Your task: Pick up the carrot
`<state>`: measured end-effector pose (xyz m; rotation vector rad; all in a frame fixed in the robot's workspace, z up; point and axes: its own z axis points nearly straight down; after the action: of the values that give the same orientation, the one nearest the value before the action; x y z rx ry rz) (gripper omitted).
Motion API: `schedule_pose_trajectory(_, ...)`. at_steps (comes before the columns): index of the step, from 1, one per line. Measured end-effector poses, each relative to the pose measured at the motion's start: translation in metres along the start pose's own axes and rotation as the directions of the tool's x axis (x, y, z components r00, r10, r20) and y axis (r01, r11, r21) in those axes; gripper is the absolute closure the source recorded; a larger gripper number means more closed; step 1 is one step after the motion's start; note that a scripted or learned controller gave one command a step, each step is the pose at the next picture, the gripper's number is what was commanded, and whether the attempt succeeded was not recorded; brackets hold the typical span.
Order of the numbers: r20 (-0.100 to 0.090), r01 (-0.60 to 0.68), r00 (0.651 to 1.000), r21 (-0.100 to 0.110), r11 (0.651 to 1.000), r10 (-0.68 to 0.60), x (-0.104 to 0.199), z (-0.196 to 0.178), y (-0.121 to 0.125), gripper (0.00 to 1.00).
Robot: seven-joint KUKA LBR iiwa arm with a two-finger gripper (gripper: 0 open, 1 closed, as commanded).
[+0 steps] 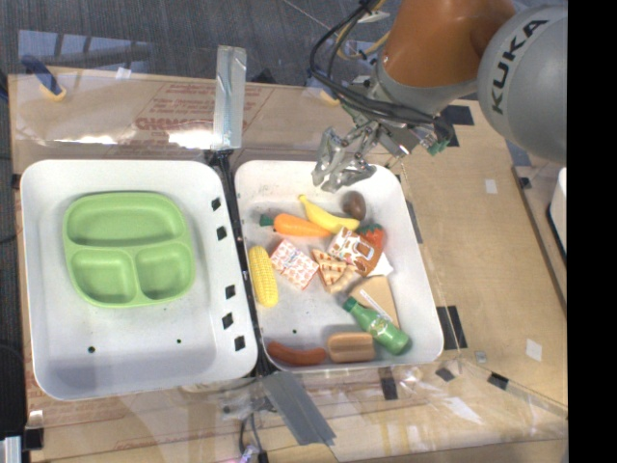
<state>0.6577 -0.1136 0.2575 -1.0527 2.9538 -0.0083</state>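
The carrot (301,226) lay ungrasped in the right bin (416,287), with the gripper (339,170) hovering above, jaws apparently open and empty.

You are looking at the orange toy carrot (300,226) lying with bare white floor of the right-hand white plastic bin (289,183) opening above it. The yellow curved toy banana (328,216) is pressing against its right end, and the yellow corn cob (262,275) is sitting just below-left.
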Motion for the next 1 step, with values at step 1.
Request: schedule_pose_trajectory(1, 0.0, 0.148, 0.989, -0.003, 0.989, -0.148, 0.0336, -0.0152, -0.0413, 1.0)
